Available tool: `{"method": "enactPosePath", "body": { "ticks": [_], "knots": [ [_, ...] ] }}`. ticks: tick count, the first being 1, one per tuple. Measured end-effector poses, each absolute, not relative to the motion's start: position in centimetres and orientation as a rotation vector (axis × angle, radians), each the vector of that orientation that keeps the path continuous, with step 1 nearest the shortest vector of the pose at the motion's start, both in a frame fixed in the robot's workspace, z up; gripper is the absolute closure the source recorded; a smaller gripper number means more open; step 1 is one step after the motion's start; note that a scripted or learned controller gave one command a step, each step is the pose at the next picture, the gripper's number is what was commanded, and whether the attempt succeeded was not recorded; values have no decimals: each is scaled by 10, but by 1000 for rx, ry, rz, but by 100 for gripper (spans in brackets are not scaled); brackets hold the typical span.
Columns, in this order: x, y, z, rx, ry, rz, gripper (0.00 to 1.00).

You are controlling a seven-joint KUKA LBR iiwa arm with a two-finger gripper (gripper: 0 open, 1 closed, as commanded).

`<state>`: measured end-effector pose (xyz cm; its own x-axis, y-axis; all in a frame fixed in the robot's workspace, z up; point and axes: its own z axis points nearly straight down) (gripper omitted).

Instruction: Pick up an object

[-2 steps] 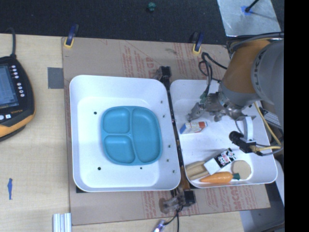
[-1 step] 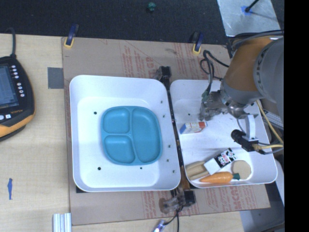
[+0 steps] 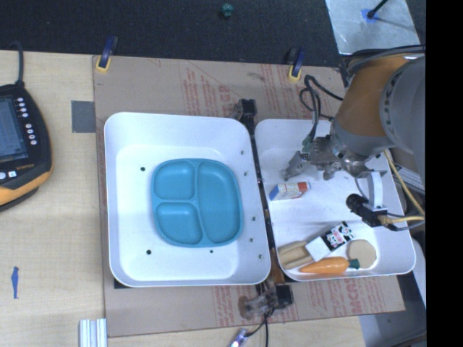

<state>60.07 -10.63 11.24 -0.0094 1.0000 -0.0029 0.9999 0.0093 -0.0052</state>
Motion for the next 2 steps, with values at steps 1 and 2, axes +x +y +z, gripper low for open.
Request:
{"method": "enactPosePath", "body": {
  "ticks": [1,2],
  "knots": [
    [596,-113,92,-2215,-2224,7,0],
    [596,-114,102,-2213,-2225,9,100]
  ]
}}
